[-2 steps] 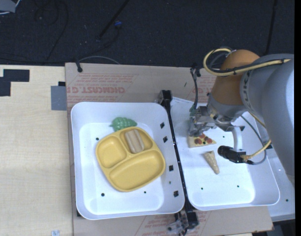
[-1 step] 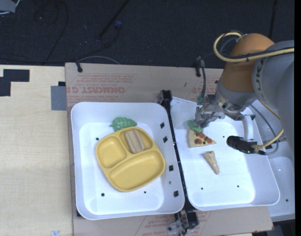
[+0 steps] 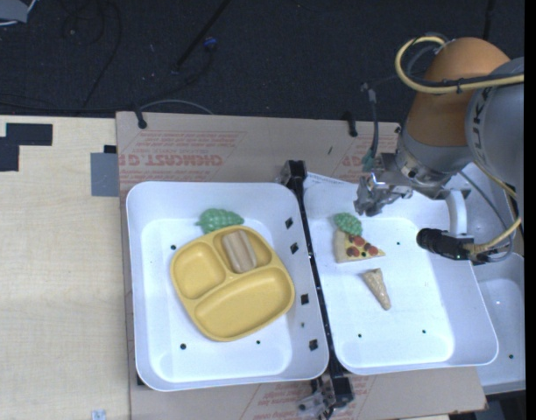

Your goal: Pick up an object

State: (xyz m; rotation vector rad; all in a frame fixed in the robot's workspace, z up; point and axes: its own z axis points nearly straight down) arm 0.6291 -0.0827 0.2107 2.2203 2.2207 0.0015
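Poised at the right bin's (image 3: 408, 348) far edge, just beyond the green toy (image 3: 346, 224) and pizza slice (image 3: 356, 248), likely lining up a grab. Gripper (image 3: 373, 198) state: cannot tell. Cone (image 3: 378, 288) nearby. Left bin (image 3: 154, 339): yellow divided tray (image 3: 231, 309) carrying a hot dog (image 3: 240, 250); lettuce (image 3: 219, 220) beside it.

bench (image 3: 49, 278): pale wood | cardboard sheet (image 3: 250, 147) on it | two white bins (image 3: 154, 322) on cardboard

1. the left bin (image 3: 154, 339) holds a tray (image 3: 231, 285) with three parts.
2. a toy hot dog (image 3: 240, 250) lies in the tray's back right part.
3. the right bin (image 3: 426, 339) holds a toy pizza slice (image 3: 356, 249), with a toy cone (image 3: 378, 288) just in front of it.
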